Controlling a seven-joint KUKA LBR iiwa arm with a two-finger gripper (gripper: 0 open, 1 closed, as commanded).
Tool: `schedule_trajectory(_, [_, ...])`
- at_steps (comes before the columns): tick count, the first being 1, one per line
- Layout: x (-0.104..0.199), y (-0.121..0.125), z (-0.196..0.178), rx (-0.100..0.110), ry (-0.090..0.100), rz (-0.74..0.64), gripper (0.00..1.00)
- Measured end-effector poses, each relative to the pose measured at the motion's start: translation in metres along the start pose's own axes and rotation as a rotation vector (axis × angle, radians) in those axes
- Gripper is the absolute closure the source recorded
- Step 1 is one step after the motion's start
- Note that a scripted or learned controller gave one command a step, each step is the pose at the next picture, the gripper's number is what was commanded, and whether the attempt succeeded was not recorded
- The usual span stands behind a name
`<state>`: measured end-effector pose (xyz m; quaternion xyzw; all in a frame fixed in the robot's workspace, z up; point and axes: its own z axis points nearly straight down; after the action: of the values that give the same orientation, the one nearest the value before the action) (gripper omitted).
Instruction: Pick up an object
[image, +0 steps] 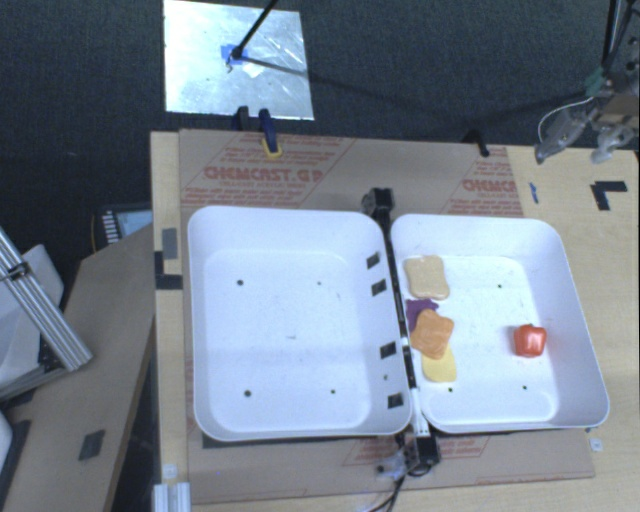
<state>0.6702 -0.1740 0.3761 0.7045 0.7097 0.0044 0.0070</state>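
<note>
The right bin (560, 262) holds several small objects. A tan bread-like slice (425, 277) lies near its left wall, with a purple piece (419, 311) just below it. An orange piece (433, 334) overlaps the purple one, and a yellow piece (440, 367) lies beneath the orange one. A red pepper-like object (529, 340) sits alone toward the bin's right side. My gripper (588, 128) hangs at the top right of the view, beyond the far right corner of the right bin and well away from all the objects.
The left bin (200, 300) stands beside the right one, joined by a dark hinge strip (392, 320). Both rest on a cardboard sheet (330, 170). A shiny metal plate (238, 58) lies at the back, and an aluminium rail (40, 310) at the left.
</note>
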Motion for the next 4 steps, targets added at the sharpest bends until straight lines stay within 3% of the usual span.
schedule_trajectory(1, [-0.006,-0.066,-0.126,0.001,-0.001,0.008,0.00])
schedule_trajectory(2, [-0.034,-0.003,-0.162,0.005,-0.002,0.003,0.00])
schedule_trajectory(4, [0.163,0.002,-0.160,0.013,0.006,-0.006,0.00])
